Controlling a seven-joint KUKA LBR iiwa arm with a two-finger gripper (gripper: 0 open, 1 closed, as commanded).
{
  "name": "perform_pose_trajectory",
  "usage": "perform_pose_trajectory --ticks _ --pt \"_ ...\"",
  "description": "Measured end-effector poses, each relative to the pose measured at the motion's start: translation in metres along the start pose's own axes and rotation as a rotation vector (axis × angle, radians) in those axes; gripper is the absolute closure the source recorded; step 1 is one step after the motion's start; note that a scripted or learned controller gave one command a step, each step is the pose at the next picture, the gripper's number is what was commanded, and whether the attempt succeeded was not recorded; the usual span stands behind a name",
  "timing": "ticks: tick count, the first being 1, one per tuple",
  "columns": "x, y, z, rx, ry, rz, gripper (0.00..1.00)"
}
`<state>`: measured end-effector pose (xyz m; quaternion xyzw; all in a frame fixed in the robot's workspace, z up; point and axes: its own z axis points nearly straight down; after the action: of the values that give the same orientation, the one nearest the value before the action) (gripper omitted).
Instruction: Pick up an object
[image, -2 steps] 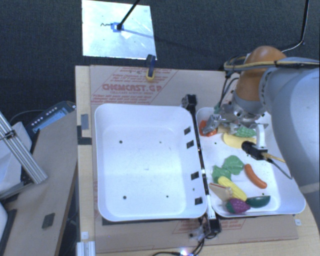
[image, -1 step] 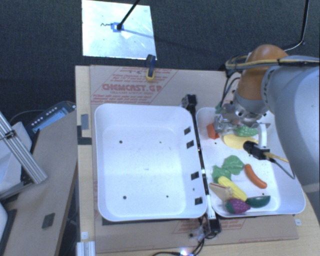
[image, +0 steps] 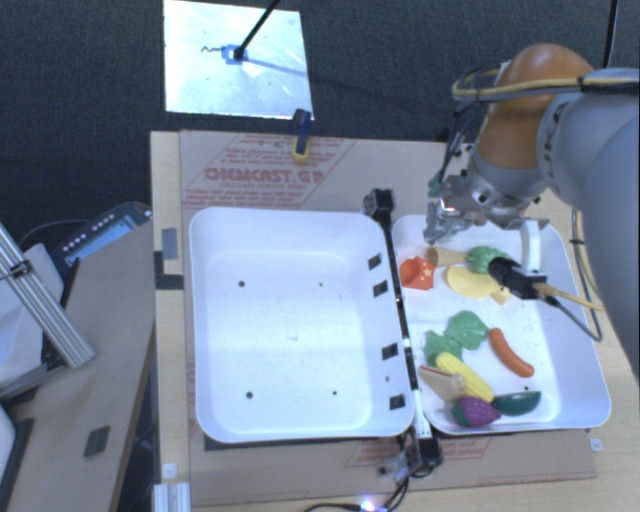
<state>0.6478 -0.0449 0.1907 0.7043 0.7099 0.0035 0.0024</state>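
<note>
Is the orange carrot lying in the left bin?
No, the orange carrot lies in the right bin, beside green leafy pieces.

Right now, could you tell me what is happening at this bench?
A grey robot arm reaches in over the right bin, which holds a scatter of toy foods. Its gripper is at the far end of that bin, just above a red toy piece and beside a yellow piece. Nothing visibly sits in its grasp yet. The left bin lies alongside.
</note>
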Motion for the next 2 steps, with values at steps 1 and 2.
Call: perform_pose_trajectory --ticks 1,2 --pt "0.086 0.023 0.006 0.003 0.001 -0.003 1.0" --pt "0.178 0.022 0.002 0.005 0.002 -0.004 1.0"
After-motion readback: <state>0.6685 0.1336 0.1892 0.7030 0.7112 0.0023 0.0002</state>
